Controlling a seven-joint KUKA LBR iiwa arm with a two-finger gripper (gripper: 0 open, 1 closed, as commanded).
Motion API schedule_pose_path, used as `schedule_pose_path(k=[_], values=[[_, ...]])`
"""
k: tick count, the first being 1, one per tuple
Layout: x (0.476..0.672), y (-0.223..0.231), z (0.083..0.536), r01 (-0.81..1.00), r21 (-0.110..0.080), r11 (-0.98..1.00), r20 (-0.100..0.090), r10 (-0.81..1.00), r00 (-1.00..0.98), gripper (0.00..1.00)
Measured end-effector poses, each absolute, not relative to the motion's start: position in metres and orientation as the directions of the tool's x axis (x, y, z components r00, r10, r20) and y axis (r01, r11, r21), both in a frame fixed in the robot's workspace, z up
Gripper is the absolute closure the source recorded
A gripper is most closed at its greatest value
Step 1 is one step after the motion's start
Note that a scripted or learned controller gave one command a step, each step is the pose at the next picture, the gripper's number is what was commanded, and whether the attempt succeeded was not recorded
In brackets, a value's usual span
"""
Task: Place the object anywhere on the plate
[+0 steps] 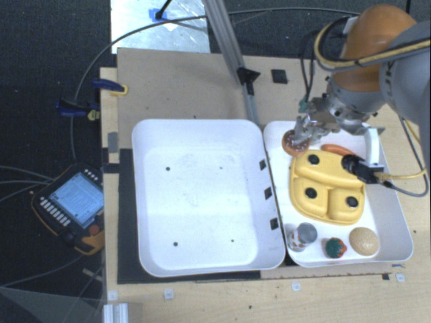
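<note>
The gripper (301, 132) hovers over a small brown ring (293, 142) just beside the yellow plate (328, 188) — jaw state unclear. The ring looks light, rigid — best pinched across its rim.

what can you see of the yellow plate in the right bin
The yellow plate looks like smooth moulded plastic with rounded corners, divided into three shallow compartments, each with a dark spot in its middle. It lies flat in the right bin, taking up most of the middle. An orange carrot-like piece sits at its far edge, and a small brown round item sits by its far left corner under the pincer. A black cable fitting crosses its right far corner.
</note>
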State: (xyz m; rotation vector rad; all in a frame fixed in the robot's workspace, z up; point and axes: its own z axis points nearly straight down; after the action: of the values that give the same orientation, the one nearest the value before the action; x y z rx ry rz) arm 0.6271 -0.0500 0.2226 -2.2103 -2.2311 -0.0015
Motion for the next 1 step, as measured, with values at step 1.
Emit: schedule_pose_path(k=[1], values=[[0.6185, -0.0069, 0.2245, 1.0, 0.001, 0.01, 0.002, 1.0, -0.01, 1.0]])
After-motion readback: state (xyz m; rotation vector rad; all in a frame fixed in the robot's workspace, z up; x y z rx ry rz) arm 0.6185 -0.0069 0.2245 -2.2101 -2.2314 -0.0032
